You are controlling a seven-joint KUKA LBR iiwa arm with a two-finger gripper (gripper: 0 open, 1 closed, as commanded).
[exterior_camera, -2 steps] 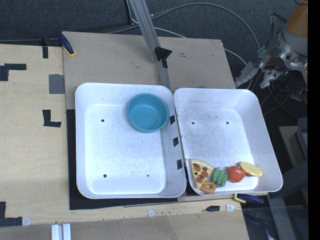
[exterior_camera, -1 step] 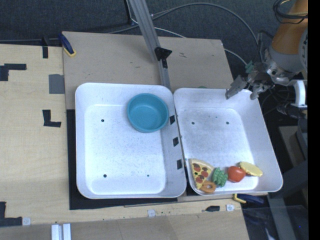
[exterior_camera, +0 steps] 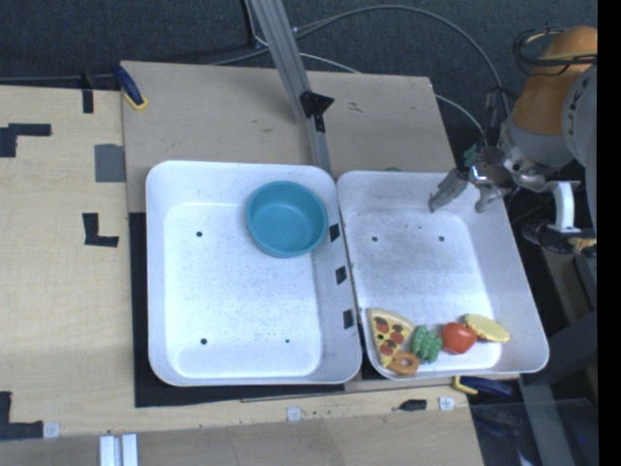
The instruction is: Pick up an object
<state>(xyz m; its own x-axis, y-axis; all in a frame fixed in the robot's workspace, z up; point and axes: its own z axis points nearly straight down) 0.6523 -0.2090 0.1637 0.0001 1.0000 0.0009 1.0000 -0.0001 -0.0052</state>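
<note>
Pale wooden bench (exterior_camera: 58, 260) with black tape marks (exterior_camera: 94, 229), dark carpet floor (exterior_camera: 116, 13) behind.

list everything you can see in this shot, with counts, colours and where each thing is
left bin: 1, white, left half of bench
right bin: 1, white, beside the left bin
bowl: 1, blue, far right corner of left bin
pizza slice: 1, yellow with red spots, near edge of right bin
green toy: 1, green, right of the pizza slice
tomato: 1, red, right of the green toy
yellow toy: 1, yellow, beside the tomato
gripper: 1, grey, open, above far right of right bin, nothing between its fingers
</note>
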